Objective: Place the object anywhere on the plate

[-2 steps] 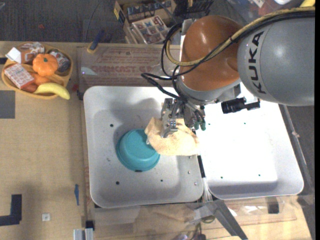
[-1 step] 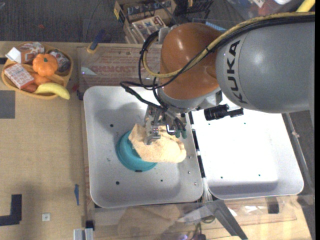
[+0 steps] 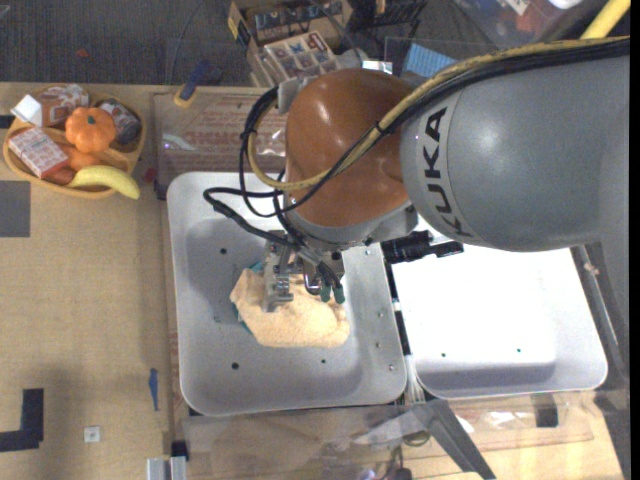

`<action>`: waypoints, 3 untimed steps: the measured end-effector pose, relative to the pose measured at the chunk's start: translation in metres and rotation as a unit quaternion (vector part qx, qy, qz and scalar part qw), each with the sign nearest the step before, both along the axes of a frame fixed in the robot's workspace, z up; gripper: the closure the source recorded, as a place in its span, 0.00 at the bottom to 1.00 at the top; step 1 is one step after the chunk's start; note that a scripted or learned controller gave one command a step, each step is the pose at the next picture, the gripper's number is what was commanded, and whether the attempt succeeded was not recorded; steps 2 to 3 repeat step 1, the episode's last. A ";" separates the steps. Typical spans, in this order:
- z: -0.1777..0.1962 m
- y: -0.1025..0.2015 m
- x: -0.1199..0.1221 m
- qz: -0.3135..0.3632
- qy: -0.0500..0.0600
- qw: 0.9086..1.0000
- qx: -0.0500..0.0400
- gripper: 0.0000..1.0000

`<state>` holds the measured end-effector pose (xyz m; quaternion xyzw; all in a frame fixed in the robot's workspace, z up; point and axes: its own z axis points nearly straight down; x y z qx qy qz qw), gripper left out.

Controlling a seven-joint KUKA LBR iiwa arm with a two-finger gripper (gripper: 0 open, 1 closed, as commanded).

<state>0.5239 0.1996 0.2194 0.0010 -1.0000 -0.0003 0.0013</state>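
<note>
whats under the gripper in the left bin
A tan, plate-like object lies under the gripper in the left bin, with something blue at its left edge. The gripper covers its upper part.

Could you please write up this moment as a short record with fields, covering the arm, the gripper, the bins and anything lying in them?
arm: grey KUKA arm with orange band, reaching in from the right
gripper: gripper low over the left bin, above the tan object
object: flat tan, sponge-like object on the left bin's floor
left bin: white left bin
right bin: white right bin
off the bench: bowl of toy food at upper left
</note>
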 end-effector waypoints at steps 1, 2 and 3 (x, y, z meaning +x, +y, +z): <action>0.000 0.000 0.000 0.000 0.000 1.000 0.000 0.00; 0.000 0.000 0.000 0.000 0.000 1.000 0.000 0.00; 0.000 0.000 0.000 0.000 0.000 1.000 0.000 0.00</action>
